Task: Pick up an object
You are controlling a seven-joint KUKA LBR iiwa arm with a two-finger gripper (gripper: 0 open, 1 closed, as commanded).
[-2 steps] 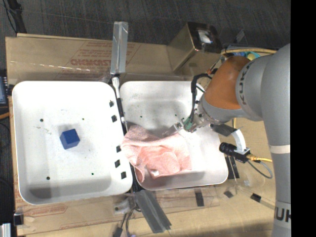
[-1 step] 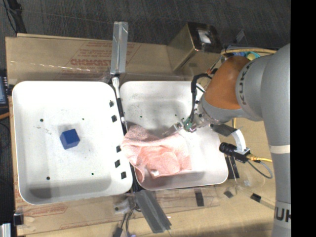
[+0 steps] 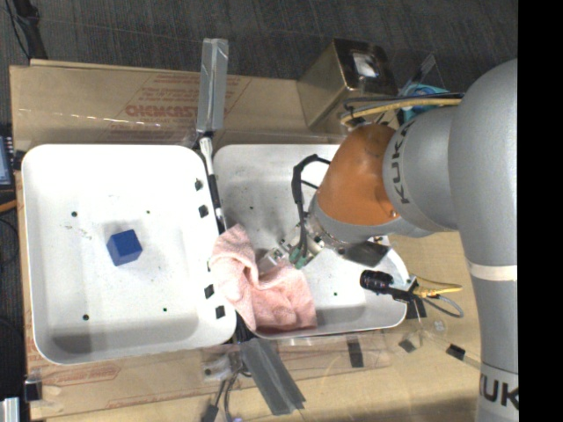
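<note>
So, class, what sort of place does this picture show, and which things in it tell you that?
Probably a robotics lab's grasping test bench: a grey and orange KUKA arm reaches into one of two white bins, which hold a blue cube and a pink cloth.

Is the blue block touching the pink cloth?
Apart. The camera view shows the blue block sitting alone in the left bin, while the pink cloth lies in the right bin, draped over the divide between them.
</note>
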